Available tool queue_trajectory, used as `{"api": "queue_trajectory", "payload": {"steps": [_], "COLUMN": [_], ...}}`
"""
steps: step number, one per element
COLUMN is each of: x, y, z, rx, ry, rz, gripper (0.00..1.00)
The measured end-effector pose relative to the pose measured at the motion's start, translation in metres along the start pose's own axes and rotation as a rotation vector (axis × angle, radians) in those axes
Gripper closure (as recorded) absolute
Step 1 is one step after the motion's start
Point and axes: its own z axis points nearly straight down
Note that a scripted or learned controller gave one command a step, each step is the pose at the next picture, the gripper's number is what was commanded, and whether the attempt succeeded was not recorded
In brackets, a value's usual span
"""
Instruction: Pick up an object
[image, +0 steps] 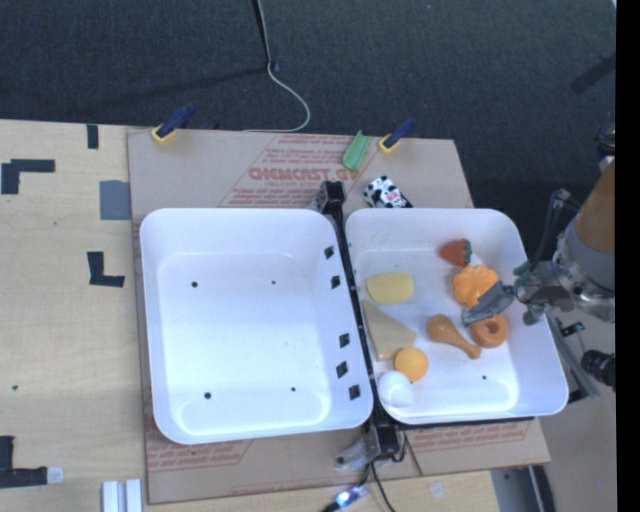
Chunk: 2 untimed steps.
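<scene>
1. My gripper (487, 303) reaches into the right bin (500, 400) from the right side. Its grey tip sits low among the toy foods.
2. I cannot tell from here how the tip is set, or if it has hold of anything.
3. The orange round toy (470, 284) touches the top of my tip. It is bumpy and looks like a small pumpkin or orange.
4. The little donut (491, 332) lies just under my tip. It is a ring, orange-brown, with a hole in the middle.
5. The chicken leg toy (452, 336) lies just beside the donut, a bit further into the bin from my tip. It is tan, fat at one end and thin at the other.
6. The red strawberry toy (456, 251) is above the orange round toy, near my tip but apart from it.
7. The yellow bun shape (390, 288) is well away from my tip, close to the wall between the bins. It looks smooth and soft-edged.
8. The pale cheese wedge (390, 330) lies flat below the bun shape. It has straight sides and a point.
9. The small orange ball (411, 363) and the white egg (393, 385) touch each other near the bin's corner, far from my tip. Both look smooth and round.
10. The left bin (240, 420) is shiny white plastic with round corners, well apart from my tip.
</scene>
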Motion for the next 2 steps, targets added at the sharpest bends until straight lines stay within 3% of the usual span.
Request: {"api": "queue_trajectory", "payload": {"steps": [1,2], "x": [0.001,0.005], "y": [0.0,0.001], "z": [-0.01,0.02], "rx": [0.001,0.003], "ry": [0.0,0.0], "rz": [-0.001,0.001], "gripper": [1.0,1.0]}}
